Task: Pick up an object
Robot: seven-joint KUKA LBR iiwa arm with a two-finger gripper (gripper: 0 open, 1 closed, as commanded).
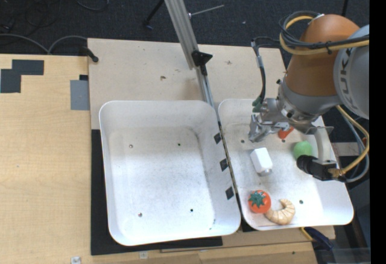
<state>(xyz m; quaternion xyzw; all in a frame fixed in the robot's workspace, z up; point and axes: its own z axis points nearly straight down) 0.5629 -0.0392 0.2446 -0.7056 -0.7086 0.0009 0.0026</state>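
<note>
My gripper (259, 130) hangs over the far end of the right bin (341, 208), with my orange-banded wrist just behind it. I take the white block (262, 160) as my landmark, since it lies near the middle of that bin. My fingertips sit just beyond the block, on its far side, apart from it and not touching it. From this slanted view the metal of the fingers blurs together against the white floor, so I cannot tell whether they stand wide or narrow, and I see nothing caught between them.

So the pick is not done. By my judgement I am at the approach stage: over the bin, near a candidate, nothing lifted.

Everything I could take lies around the block. A green ball (303, 149) rests to its right, partly tucked under my arm. A small red-orange piece (283, 132) shows beyond the block and to its right, close beside my gripper; it is too small for me to name. The tomato (259, 201) lies on the near side of the block, and the croissant (281, 212) touches or nearly touches the tomato's right side. The left bin (111, 136) lies across the divider, to the block's left.

What is left is everything that counts: settle on one object, descend, close around it and raise it off the bin floor.
</note>
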